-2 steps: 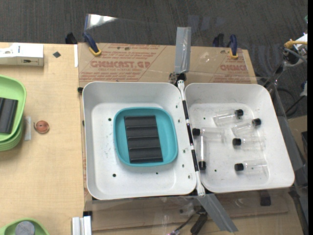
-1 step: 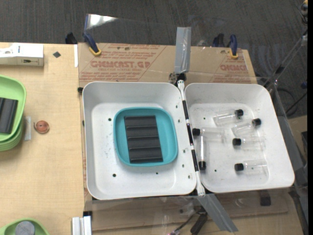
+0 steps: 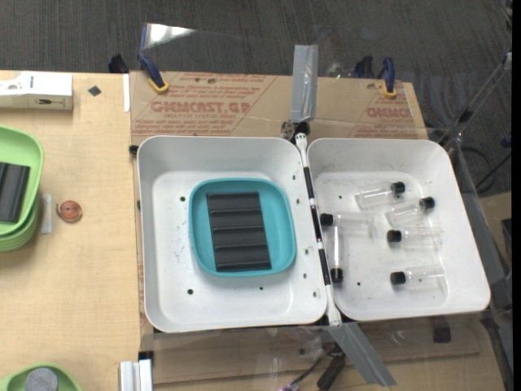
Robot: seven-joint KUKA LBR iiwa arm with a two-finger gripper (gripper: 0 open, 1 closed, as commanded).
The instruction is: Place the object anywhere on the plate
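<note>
How the jaws stand, released or clenched, cannot be told. In the left bin (image 3: 159,243) sits the teal plate (image 3: 282,218), carrying a black ridged insert (image 3: 238,231) and nothing else. The task's things lie in the right bin (image 3: 456,210): small clear vials with black caps. One vial (image 3: 331,247) lies against the dividing wall, long axis running up and down the view. The others, (image 3: 377,195), (image 3: 407,210), (image 3: 413,236) and (image 3: 421,279), lie scattered with long axes roughly crosswise. Since the arm enters from the right, these are probably reached first, then carried left across the divider. Their clear bodies look slick and prone to roll.
</note>
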